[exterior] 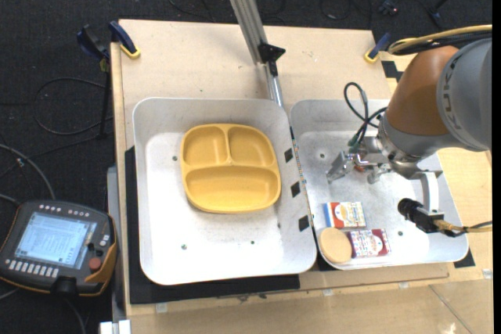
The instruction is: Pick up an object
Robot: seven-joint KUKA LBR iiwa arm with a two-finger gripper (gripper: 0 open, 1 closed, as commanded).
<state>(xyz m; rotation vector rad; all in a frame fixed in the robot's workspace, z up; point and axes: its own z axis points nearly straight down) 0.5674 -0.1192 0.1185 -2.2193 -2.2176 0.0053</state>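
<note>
Nearest candidate for you: the red-and-white carton [345,213], lying flat toward the front of the right bin [319,143]. Just in front of it, a second carton [369,242] and a tan disc [336,246] lie side by side at the front wall, apparently touching.

The gripper [355,170] hangs over bare bin floor just behind the first carton, claw apart with nothing in it. I read this as the approach step, no grasp yet.

Next move: a short shift toward the front to centre over the carton, claw across its narrow side, then straight down and close. The neighbours are close, so a finger could land on one.

The yellow divided plate [231,168] sits alone in the left bin [156,235] and is probably too broad for this claw.
</note>
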